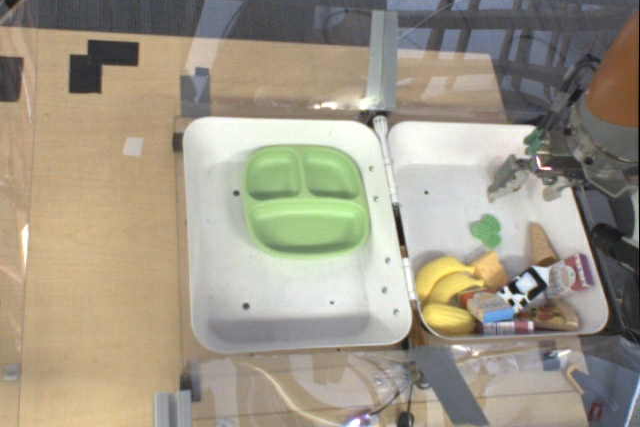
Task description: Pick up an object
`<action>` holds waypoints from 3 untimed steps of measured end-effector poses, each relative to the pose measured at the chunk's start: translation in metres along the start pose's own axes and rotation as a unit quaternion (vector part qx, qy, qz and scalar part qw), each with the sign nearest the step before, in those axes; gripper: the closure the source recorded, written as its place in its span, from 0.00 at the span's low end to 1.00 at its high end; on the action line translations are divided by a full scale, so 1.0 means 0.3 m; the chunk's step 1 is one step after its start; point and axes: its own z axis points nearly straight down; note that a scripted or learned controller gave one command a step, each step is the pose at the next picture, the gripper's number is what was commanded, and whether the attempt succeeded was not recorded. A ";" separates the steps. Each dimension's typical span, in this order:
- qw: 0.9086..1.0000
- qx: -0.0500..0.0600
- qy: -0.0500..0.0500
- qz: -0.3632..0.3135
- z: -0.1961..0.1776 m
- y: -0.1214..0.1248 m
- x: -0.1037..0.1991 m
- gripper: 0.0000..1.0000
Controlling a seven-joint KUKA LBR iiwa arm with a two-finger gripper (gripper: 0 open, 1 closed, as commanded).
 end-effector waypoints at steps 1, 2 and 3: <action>1.000 0.000 0.000 -0.006 0.114 0.289 -0.025 0.00; 0.999 0.000 0.000 -0.035 0.457 0.340 -0.165 0.00; 0.999 -0.011 0.013 -0.033 0.530 0.276 -0.190 0.00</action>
